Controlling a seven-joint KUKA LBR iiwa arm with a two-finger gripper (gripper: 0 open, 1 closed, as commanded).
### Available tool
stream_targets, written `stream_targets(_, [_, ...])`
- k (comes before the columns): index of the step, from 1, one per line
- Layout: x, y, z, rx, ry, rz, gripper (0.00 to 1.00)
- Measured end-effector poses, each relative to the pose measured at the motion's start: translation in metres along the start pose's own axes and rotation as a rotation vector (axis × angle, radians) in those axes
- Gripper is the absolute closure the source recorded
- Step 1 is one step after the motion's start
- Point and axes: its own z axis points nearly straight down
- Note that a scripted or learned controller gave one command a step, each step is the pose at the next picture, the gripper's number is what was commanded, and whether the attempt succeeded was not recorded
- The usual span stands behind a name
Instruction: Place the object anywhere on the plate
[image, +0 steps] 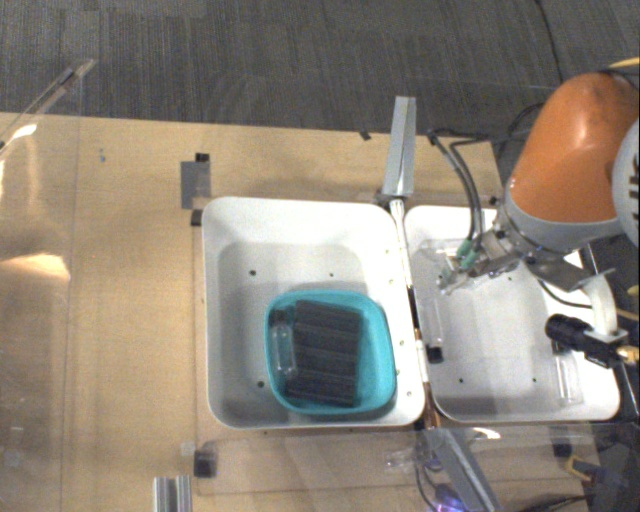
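Looming nearest is the arm (570, 150), its orange band bulging in from the upper right, high over the bench (100, 300). Below it the grey wrist slants down and leftward, cables looping behind, and ends in the gripper (462, 265), which hangs over the upper left part of the right bin (500, 390), close to the wall shared with the left bin (230, 300). Glare and clear plastic muddle the tip, so I cannot tell whether the claw is apart or together, nor whether anything sits in it.

Over in the left bin, a teal plate (378, 340) lies toward the lower right corner. A dark ribbed block (322, 350) rests flat on it, covering most of the middle, its ridges running across. Just beside the block, along the plate's left rim, lies a small clear piece (281, 345), touching or nearly touching the block.

Back in the right bin, a clear tube (567, 378) lies near the right wall, well apart from the gripper.
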Motion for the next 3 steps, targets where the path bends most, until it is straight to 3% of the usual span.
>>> stream_targets(1, [0.006,0.060,0.068,0.009,0.005,-0.126,1.00])
stream_targets(2, [0.047,0.032,0.101,0.008,0.007,-0.289,1.00])
stream_targets(3, [0.078,0.039,0.101,0.008,0.007,-0.359,1.00])
